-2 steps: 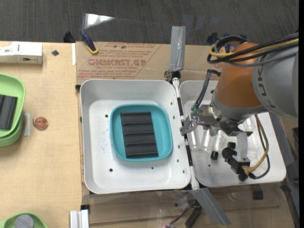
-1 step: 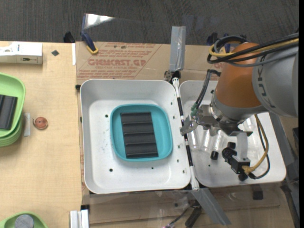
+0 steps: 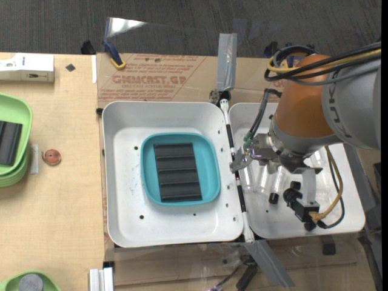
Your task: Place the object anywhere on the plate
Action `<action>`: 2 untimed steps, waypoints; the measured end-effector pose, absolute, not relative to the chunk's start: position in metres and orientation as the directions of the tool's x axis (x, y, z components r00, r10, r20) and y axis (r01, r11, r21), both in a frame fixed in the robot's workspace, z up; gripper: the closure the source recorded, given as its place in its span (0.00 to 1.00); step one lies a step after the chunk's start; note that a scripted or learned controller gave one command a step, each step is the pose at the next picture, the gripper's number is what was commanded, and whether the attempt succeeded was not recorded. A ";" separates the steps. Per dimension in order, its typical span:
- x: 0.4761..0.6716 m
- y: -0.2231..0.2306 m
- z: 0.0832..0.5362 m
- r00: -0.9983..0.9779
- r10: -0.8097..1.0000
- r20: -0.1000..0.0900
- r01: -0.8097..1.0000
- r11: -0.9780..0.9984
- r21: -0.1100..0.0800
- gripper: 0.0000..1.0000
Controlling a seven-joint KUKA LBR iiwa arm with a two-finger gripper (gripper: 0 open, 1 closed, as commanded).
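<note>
Orange-banded and grey, the arm [image 3: 315,111] stands highest in the camera view, reaching in from the right edge of the bench [image 3: 60,223] and hanging over the right bin [image 3: 351,223]. Its gripper [image 3: 271,180] points down into that bin's left half, close beside the rim it shares with the left bin [image 3: 112,162]; the tip is a blur of pale, glassy parts against the white floor, so I cannot tell whether it is spread or closed. Black and yellow cables [image 3: 330,214] loop from the wrist toward the right bin's near-right corner. In the left bin a teal plate [image 3: 148,162] sits roughly at the middle, apart from all four walls. On the plate lies the object [image 3: 177,171], a dark grey ridged block with its long side running from the far edge toward the near edge, resting flat within the plate's raised rim and well apart from the gripper. Behind both bins a sheet of printed cardboard [image 3: 151,71] lies along the bench's far edge. At the bench's left edge sits a green plate [image 3: 18,111] with a black item [image 3: 7,141] on it, and just beside it lies a small reddish disc [image 3: 52,156]. A white box [image 3: 27,67] rests at the far-left corner.
</note>
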State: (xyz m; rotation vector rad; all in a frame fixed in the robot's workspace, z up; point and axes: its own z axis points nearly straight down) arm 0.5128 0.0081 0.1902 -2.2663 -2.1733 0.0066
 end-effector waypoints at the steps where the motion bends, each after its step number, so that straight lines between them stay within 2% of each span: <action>1: 0.513 0.008 0.190 0.042 0.999 -0.002 0.999 -0.042 -0.004 0.00; 2: 0.513 0.008 0.190 0.042 0.999 -0.002 0.999 -0.042 -0.004 0.00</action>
